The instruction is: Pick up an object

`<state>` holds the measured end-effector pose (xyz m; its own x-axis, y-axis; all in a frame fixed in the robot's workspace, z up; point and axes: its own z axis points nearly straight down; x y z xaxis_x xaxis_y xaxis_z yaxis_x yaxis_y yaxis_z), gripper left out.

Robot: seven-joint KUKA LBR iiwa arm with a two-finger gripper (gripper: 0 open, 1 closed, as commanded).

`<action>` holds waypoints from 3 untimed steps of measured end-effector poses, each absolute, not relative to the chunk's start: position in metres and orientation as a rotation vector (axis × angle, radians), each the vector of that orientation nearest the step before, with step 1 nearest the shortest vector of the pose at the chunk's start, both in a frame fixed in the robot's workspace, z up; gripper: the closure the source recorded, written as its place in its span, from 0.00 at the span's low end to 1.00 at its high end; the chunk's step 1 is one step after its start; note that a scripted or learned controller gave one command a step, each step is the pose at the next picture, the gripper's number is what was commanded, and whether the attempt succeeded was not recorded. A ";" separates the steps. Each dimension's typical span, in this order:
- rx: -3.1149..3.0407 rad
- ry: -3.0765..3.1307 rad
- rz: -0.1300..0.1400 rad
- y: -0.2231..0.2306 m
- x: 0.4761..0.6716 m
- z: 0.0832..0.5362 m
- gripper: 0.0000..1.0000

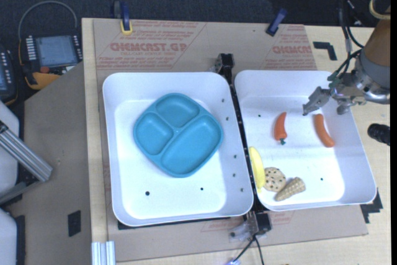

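Observation:
The right bin (pixel 353 189) holds an orange-red carrot or pepper with a green stem (pixel 281 126), a sausage (pixel 323 130), a yellow banana (pixel 255 166), a spotted cookie (pixel 273 177) and a waffle cone (pixel 291 188). My gripper (pixel 325 103) hangs over the bin's far right part, just above the sausage's upper end. Its two fingers are spread apart with nothing between them. One fingertip (pixel 308 108) points left toward the carrot, the other sits near the sausage's right side.
A blue sectioned plate (pixel 178 133) lies in the left bin (pixel 124 195). A black divider clamp (pixel 224 62) sits between the bins at the back. The arm (pixel 378 65) enters from the right above the right bin's rim.

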<state>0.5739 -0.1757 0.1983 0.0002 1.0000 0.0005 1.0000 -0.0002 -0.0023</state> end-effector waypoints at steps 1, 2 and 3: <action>-2.221 -2.221 0.001 -0.176 0.574 0.199 0.00; -2.220 -2.220 0.001 -0.175 0.572 0.139 0.00; -2.217 -2.216 0.005 -0.174 0.571 0.085 0.00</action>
